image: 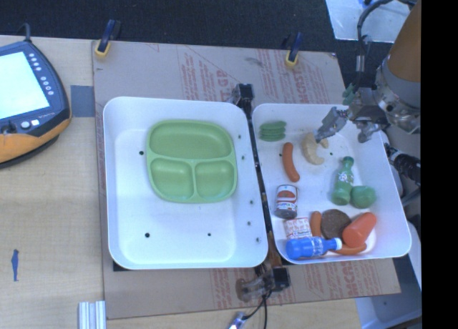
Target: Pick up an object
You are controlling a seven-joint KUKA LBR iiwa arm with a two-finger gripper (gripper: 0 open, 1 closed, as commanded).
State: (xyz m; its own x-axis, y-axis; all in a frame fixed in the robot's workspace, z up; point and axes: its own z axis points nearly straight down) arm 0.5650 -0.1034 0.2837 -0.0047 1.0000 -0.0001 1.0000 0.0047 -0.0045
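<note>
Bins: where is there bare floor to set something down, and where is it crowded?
Left bin: bare floor around the green plate, widest along its near edge. Right bin: crowded near corner around the blue bottle; small gap between sausage and green bottle.

Bright, even light; soft focus.

Label on the small can (286, 201) too small to read.

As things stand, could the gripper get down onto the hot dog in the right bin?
Probably yes. The hot dog lies by itself on bare bin floor, apart from the banana piece and the can. The gripper hovers up and to the right of it, with nothing between them.
</note>
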